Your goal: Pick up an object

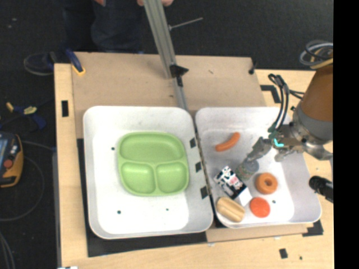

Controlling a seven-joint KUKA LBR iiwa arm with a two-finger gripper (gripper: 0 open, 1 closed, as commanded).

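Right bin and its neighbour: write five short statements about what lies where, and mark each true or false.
1. The green divided plate lies in the left bin. True.
2. The hot dog lies in the left bin. False: it lies in the right bin, toward its far side.
3. The donut sits farther from the camera than the orange ball. True.
4. The bread roll rests on the green divided plate. False: it lies at the right bin's near left corner.
5. The gripper hangs over the left bin. False: it is over the right bin, beside the black and white toy.
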